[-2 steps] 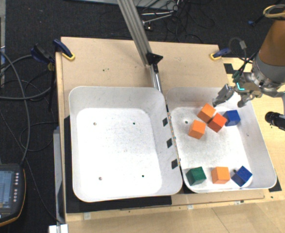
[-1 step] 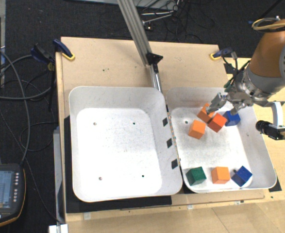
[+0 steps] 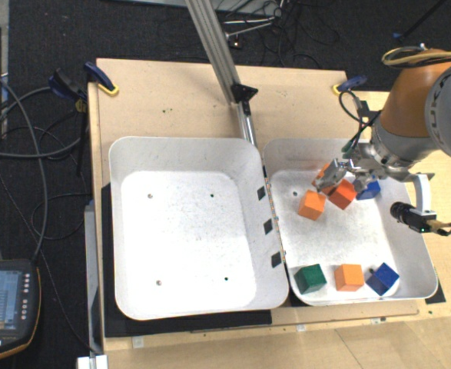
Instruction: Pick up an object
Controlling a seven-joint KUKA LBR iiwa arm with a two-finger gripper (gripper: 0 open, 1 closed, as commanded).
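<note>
Green cube [image 3: 310,277], 2 white bins [image 3: 133,160].

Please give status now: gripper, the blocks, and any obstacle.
Gripper low in right bin, over red-orange block; grasp unconfirmed. Orange block touching it on the left, blue block close behind. Green, orange, blue blocks along near wall, apart.

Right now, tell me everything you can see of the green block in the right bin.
The green block is a small cube, dark green and matte, possibly wood or foam. It sits flat on the floor of the right bin, near the bin's front-left corner, turned slightly relative to the bin's edge. It is the leftmost of a row of three, with an orange block beside it, apart, and a blue block beyond. Nothing touches it but the bin; the gripper is far off.
</note>
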